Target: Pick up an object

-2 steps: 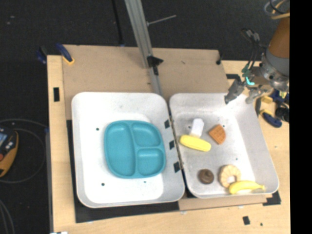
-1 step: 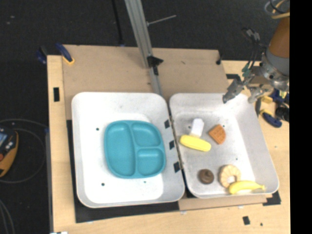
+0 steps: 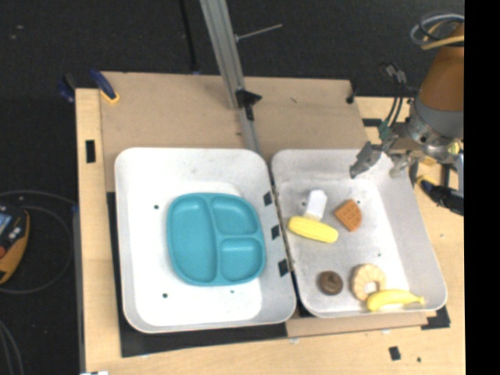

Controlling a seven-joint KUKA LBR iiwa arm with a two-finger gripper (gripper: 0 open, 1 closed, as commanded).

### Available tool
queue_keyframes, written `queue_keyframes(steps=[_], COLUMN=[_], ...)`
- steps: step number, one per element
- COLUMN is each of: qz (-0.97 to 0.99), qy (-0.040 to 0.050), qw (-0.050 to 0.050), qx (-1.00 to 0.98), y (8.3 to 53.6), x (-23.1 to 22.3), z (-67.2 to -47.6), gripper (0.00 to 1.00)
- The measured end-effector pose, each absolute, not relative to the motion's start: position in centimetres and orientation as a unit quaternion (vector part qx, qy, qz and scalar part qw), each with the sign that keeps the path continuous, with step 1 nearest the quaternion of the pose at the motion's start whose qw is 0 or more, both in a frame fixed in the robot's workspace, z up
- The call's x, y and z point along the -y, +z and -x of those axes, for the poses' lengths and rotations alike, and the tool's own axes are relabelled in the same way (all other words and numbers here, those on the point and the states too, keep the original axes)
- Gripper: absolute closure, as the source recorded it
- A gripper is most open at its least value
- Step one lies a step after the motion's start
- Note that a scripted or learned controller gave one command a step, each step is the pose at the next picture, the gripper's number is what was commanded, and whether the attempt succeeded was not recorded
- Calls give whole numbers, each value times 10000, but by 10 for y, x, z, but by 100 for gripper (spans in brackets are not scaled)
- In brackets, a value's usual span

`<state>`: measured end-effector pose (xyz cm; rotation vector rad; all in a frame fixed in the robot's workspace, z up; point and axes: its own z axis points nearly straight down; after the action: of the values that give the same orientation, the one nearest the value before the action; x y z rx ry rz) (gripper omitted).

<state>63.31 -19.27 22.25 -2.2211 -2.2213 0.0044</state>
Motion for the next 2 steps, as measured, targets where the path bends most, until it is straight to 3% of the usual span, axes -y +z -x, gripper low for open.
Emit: queue_keyframes(steps=[2], qz=[7071], qy=[11], qw=[0], qx=[7071], y=[121], x=[196], z=[-627], gripper=[0])
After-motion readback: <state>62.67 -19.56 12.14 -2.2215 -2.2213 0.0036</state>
